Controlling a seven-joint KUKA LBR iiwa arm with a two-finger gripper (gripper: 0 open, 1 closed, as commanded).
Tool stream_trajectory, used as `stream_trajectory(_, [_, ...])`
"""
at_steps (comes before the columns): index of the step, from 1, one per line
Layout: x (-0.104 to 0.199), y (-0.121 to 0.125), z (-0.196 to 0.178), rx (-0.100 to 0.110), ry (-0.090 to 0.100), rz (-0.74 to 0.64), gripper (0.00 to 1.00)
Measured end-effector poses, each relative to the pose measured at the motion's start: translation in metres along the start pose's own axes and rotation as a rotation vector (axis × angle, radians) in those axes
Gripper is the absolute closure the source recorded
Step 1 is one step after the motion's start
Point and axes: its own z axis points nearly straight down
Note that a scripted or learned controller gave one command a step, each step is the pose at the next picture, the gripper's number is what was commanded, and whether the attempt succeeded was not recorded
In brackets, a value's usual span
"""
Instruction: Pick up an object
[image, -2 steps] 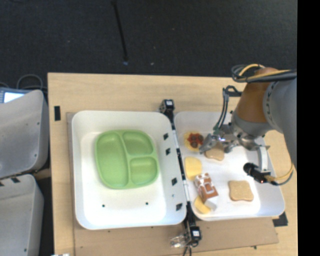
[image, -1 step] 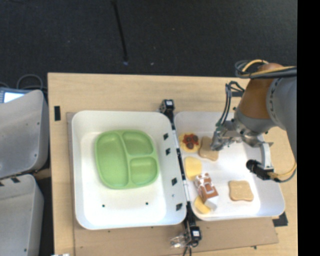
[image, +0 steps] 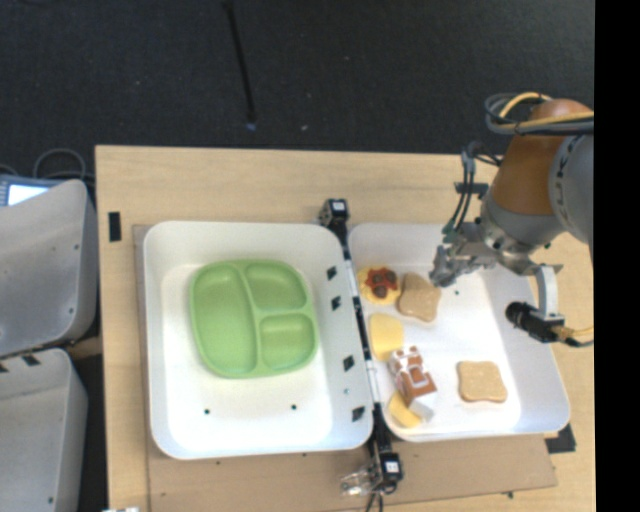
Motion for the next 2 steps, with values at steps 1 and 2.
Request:
stream_trajectory(1, [-0.002,0.001,-0.065,-0.002,-0.001,0.000,1.00])
stream_trajectory(2, [-0.002,0.004,-0.131,-0.003,-0.001,-0.001,1.00])
